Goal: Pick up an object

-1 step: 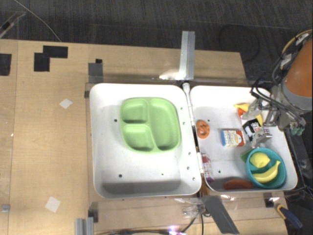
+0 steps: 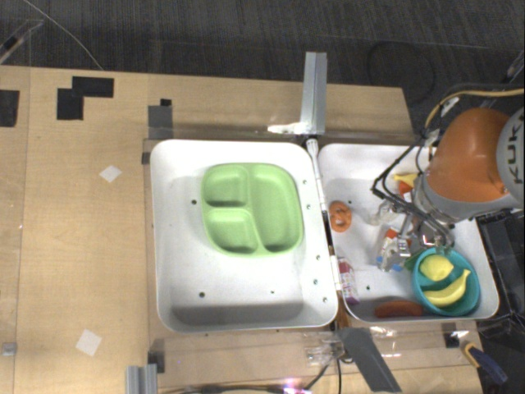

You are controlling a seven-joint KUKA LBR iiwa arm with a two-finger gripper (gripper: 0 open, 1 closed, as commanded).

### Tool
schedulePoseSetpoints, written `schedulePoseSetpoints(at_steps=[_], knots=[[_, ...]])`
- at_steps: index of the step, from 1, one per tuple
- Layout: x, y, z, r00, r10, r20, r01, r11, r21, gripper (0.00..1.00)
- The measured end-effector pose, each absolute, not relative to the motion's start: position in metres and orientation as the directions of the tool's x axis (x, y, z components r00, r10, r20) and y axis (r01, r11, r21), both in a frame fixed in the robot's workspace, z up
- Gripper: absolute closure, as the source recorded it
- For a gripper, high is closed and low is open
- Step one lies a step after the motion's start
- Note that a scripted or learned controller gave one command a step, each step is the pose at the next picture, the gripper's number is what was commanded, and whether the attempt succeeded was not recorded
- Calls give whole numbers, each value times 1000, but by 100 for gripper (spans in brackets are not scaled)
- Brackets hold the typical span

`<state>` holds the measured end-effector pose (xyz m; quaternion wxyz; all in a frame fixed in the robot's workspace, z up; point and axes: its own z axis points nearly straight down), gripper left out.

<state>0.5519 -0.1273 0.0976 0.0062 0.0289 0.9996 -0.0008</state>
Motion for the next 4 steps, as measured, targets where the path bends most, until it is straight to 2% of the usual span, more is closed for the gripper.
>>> schedulePoseSetpoints(at_steps=[1,2,4], knots=[[555,-103,90,-993,121,-14,121,993,0,0],[526,-122,90,-983,182,-18,182,983,1,0],[494,-129,91,-967,253,-23,253,967,3,0]])
